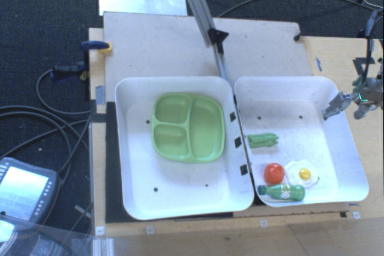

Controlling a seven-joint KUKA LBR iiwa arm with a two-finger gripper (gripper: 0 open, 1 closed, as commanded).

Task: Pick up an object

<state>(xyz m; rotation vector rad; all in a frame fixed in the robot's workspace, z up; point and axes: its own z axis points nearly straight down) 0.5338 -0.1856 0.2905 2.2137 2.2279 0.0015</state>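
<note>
Grey and partly cut off by the frame's right edge, the gripper (pixel 345 102) sits over the upper right rim of the right bin (pixel 282 90). Its metal parts are small and blurred, so whether it is open or closed cannot be told, and nothing is seen in its grasp. Well apart from it, toward the lower middle of that bin, lie four toys: a green pea pod (pixel 262 139) near the bin's left wall, a red tomato (pixel 274 173) below it, a white fried egg (pixel 302 173) with a yellow yolk just right of the tomato, and a green bottle (pixel 282 192) lying on its side beneath them. Left of this, the left bin (pixel 135 186) holds a pale green divided plate (pixel 188 127) with three compartments.
</note>
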